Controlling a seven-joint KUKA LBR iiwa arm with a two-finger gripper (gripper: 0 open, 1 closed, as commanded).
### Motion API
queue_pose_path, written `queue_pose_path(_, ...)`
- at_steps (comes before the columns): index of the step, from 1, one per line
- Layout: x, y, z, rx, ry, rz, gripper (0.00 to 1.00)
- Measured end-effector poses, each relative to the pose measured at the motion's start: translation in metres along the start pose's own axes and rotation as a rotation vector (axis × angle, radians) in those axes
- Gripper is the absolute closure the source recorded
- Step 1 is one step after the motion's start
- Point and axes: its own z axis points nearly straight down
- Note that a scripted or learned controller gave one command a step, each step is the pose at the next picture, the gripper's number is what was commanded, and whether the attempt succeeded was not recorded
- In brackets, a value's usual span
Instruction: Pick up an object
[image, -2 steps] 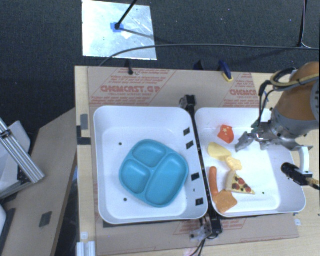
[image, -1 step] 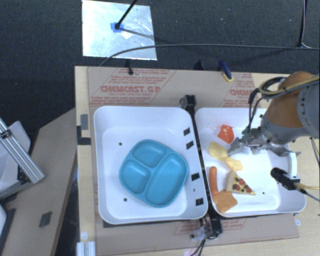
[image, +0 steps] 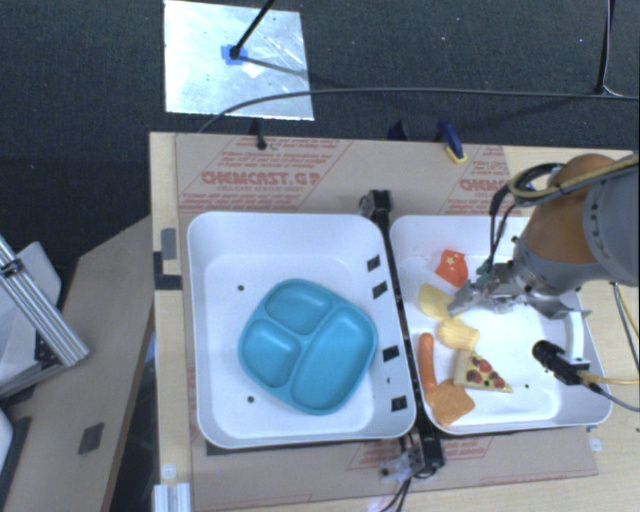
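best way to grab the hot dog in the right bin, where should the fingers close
Grip the hot dog across its narrow width near the middle, coming straight down from above. It lies flat and long, running roughly up-down in the view beside the right bin's left wall, so the fingers should straddle its sides. The orange piece crowds its lower end, so mid-length looks likely safest. The end effector sits just above.

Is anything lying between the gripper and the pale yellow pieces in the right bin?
Nothing visible. The gripper hangs in the right white bin directly beside the pale yellow cheese-like wedge and the pale yellow block, with bare bin floor between. The orange-red piece lies off to the far side.
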Motion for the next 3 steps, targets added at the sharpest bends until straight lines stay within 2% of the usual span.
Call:
queue_pose_path(1,0.0,0.001,-0.012,-0.004,0.0,-0.002,1.0)
queue_pose_path(2,-0.002,0.009,-0.058,-0.004,-0.002,-0.004,1.0)
queue_pose_path(3,-0.004,0.018,-0.12,-0.006,-0.002,-0.004,1.0)
